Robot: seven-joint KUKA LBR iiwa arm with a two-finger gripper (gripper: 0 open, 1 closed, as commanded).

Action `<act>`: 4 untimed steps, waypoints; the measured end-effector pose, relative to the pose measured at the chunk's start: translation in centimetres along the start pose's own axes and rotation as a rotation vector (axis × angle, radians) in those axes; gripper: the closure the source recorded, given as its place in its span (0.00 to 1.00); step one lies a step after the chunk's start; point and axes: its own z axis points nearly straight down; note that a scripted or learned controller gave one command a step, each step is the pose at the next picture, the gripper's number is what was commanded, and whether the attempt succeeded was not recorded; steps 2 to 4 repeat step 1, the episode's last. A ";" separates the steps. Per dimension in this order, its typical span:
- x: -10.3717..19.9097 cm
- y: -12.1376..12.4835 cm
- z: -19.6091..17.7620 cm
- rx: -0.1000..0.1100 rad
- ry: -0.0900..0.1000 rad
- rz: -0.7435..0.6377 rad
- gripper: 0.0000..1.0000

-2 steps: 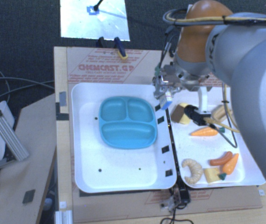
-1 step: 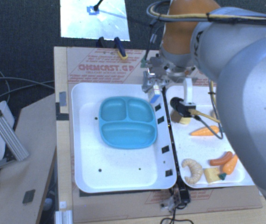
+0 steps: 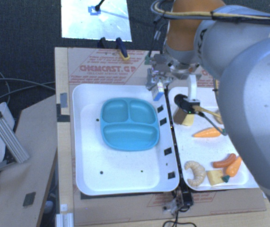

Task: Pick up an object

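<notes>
1. Hanging over the far end of the wall shared by the two bins, the gripper (image 3: 157, 89) is seen from above, at the end of the grey arm.
2. How wide the gripper stands cannot be told, and nothing can be made out in its grasp.
3. A blue plate (image 3: 129, 124) is laid in the left bin (image 3: 92, 174), near the gripper and toward the viewer.
4. The nearest loose thing is judged to be a yellow block (image 3: 187, 120) in the right bin (image 3: 191, 148), to the right of the gripper and nearer the viewer.
5. A carrot (image 3: 206, 133) is laid just past the block, with its long axis running left to right.
6. A short move right and then down is judged to be needed for a grasp.
</notes>
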 end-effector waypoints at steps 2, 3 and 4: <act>-0.2 -1.0 0.3 0.002 0.000 0.005 1.00; -0.2 -1.0 0.3 0.002 0.000 0.005 1.00; -0.2 -1.0 0.3 0.002 0.000 0.005 1.00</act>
